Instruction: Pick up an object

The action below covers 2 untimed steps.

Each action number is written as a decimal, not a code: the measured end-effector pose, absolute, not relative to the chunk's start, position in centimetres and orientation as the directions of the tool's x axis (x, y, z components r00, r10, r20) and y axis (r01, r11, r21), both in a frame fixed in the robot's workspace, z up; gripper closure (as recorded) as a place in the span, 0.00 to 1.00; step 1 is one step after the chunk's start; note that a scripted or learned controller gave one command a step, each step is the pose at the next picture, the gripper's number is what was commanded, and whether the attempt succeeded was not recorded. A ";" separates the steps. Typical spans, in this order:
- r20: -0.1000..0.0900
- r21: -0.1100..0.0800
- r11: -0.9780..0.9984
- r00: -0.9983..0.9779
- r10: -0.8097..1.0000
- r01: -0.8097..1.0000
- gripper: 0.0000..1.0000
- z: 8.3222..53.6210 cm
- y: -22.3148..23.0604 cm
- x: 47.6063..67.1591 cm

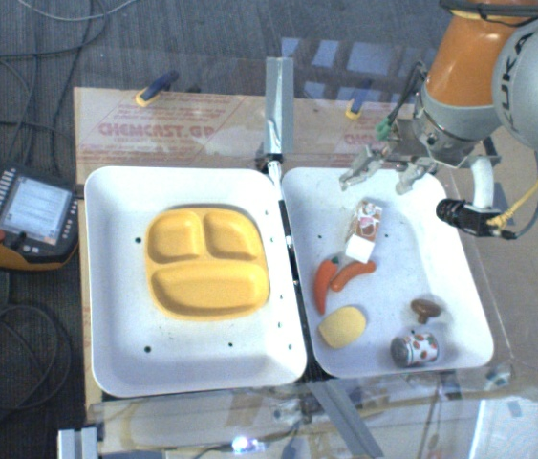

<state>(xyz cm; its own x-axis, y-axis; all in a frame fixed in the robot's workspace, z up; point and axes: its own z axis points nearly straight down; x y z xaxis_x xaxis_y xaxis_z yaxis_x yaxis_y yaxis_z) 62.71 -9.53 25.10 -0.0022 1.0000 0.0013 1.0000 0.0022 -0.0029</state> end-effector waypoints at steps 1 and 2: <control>-0.002 -0.004 -0.059 0.059 0.998 0.998 0.00 12.3 -12.7 61.8; -0.002 0.009 -0.074 0.074 0.997 0.997 0.00 9.0 -15.4 63.0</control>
<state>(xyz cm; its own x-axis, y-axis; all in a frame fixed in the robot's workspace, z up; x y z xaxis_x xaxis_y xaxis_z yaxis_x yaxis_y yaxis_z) 62.98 -15.42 9.00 0.0739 0.9973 -0.0021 0.9972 -0.0738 0.0091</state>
